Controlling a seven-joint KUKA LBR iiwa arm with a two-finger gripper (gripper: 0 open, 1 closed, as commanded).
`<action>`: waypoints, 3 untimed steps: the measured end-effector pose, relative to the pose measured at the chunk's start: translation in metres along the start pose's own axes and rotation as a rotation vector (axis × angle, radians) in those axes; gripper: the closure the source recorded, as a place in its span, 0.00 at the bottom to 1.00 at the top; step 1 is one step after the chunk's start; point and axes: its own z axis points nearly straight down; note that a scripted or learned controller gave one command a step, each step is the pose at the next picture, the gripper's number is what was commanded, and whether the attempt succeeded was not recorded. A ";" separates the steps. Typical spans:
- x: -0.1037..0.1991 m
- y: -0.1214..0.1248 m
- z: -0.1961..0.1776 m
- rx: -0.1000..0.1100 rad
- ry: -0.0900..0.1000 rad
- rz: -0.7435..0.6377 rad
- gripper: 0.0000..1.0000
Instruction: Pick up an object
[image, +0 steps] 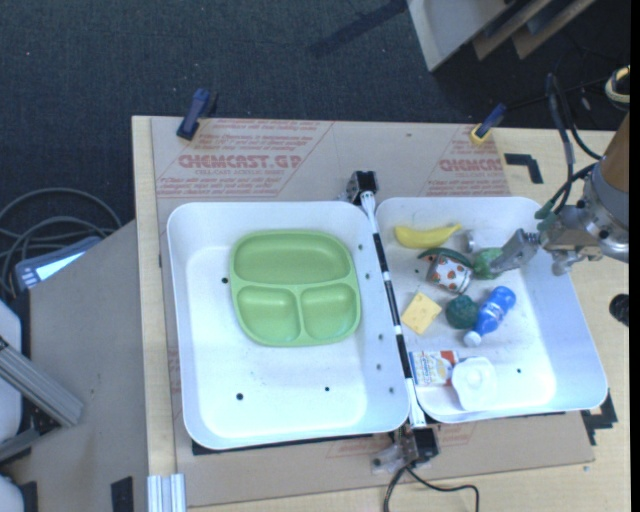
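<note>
Green and small, a soft-looking object (484, 262) lies near the back of the right bin (570, 330), just beside the banana (427, 235) and a red-and-white toy (447, 272). The hand (515, 252) hovers at it, though I cannot tell whether its fingers are spread. A good grasp probably means descending squarely over that piece, clear of its neighbours.

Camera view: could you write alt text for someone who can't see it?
A grey robot arm reaches from the right over a white bin holding a banana, blue bottle and yellow block. The left bin holds a green divided tray.
</note>
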 end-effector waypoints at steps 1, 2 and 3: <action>0.026 0.008 0.166 -0.001 0.002 0.000 0.00; 0.051 0.042 0.173 -0.002 0.001 -0.001 0.00; 0.051 0.042 0.163 -0.004 0.000 0.001 1.00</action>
